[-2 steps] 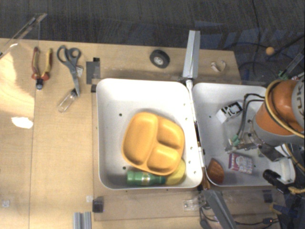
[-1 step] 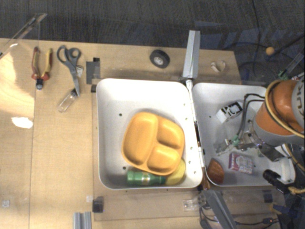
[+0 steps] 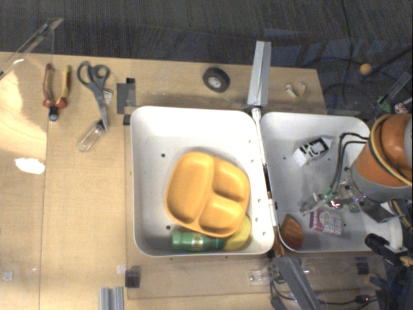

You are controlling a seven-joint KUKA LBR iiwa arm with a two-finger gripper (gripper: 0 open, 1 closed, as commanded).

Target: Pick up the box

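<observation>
- box (image 3: 312, 150), small, white with a dark face: lying flat in the right bin (image 3: 284, 129), to the right of the yellow tray (image 3: 208, 192) and somewhat further back than its middle, apart from the other things around it.
- gripper (image 3: 330, 202): low over that bin's floor, right of the yellow tray and about level with its middle; nearer the front than the box and not touching it.
- apart or together: cannot tell, lost among cables and bright glints.
- arm (image 3: 387, 157), grey with an orange band: further right of the yellow tray, beyond the gripper.
- pale flat packet (image 3: 326, 222): right of the yellow tray, just in front of the gripper.
- brown rounded thing (image 3: 292, 231): just right of the yellow tray's front corner, across the wall between the bins.
- yellow tray itself: three hollows, sitting at a tilt in the left bin (image 3: 148, 173).
- green bottle (image 3: 192, 241) and yellow-green lump (image 3: 241, 236): partly tucked under the yellow tray's front edge.
- scissors (image 3: 97, 86) and red-handled pliers (image 3: 55, 89): on the bench, well to the left of the yellow tray and further back.
- tape roll (image 3: 216, 79): on the bench behind the yellow tray.
</observation>
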